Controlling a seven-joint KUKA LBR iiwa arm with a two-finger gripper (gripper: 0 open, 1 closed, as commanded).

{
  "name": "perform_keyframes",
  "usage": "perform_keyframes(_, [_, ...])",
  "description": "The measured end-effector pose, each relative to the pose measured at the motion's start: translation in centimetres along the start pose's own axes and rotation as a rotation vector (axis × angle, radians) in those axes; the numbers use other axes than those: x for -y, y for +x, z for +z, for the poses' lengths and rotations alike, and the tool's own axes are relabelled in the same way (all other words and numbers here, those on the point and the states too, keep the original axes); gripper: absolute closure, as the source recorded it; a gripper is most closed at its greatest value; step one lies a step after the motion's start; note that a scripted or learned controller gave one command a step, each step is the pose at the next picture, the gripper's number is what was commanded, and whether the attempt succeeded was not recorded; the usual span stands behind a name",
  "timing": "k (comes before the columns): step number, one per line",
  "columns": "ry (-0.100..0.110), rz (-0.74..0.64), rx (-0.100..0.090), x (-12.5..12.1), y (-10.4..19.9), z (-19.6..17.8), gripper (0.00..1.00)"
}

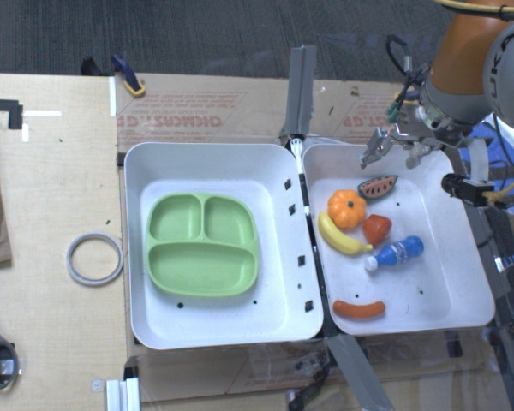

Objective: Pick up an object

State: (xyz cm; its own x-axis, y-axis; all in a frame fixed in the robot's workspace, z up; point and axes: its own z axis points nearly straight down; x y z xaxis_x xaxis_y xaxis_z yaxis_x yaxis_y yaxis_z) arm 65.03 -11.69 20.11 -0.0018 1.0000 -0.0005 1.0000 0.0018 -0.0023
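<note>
Two spread fingers of the tool (397, 150) hang empty above the watermelon slice (378, 186).

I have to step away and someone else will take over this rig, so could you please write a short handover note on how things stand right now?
Gripper: fingers apart, holding nothing, poised over the far edge of the right white bin.
Right bin: dark red watermelon slice nearest the gripper, small orange pumpkin, yellow banana, red rounded fruit, blue plastic bottle with white cap, orange-red sausage at the near side.
Left white bin: green divided plastic tray.
Done: nothing picked yet.
Left: descend, close on one object, lift it.
</note>
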Motion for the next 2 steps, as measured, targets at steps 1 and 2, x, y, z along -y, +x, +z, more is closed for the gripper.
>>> perform_keyframes(1, [-0.001, 0.003, 0.0, 3.2, 2.2, 11.0, 0.0])
perform_keyframes(2, [0.0, 0.005, -0.001, 11.3, 1.4, 11.0, 0.0])
